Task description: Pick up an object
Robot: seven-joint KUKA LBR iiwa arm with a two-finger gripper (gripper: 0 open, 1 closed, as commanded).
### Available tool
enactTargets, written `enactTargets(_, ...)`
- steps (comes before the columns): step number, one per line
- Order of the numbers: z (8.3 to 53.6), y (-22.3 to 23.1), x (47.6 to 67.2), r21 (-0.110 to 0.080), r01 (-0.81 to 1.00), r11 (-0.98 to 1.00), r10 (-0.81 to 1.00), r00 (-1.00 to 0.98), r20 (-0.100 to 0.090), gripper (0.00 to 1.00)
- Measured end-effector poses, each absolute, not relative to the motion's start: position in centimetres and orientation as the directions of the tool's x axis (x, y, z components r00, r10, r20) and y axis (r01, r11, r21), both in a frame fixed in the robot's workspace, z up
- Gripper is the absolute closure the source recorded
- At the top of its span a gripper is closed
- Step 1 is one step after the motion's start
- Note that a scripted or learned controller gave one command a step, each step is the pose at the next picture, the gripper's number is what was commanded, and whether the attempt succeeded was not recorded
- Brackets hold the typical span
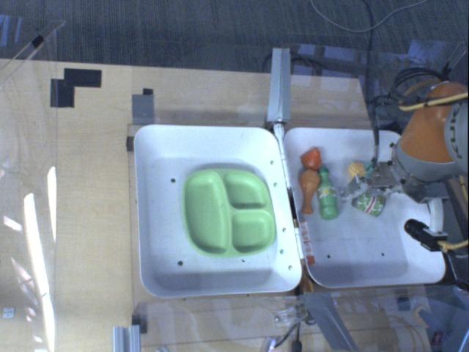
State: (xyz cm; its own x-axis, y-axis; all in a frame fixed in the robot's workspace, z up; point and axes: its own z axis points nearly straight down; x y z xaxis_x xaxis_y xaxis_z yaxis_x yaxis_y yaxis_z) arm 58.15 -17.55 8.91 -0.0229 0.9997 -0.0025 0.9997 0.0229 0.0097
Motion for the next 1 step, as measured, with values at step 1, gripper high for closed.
enactTargets(1, 10.2, -17.38, 58.49, 0.018, 1.0, 0.025, 1.0, -0.025, -0.002, 1.0)
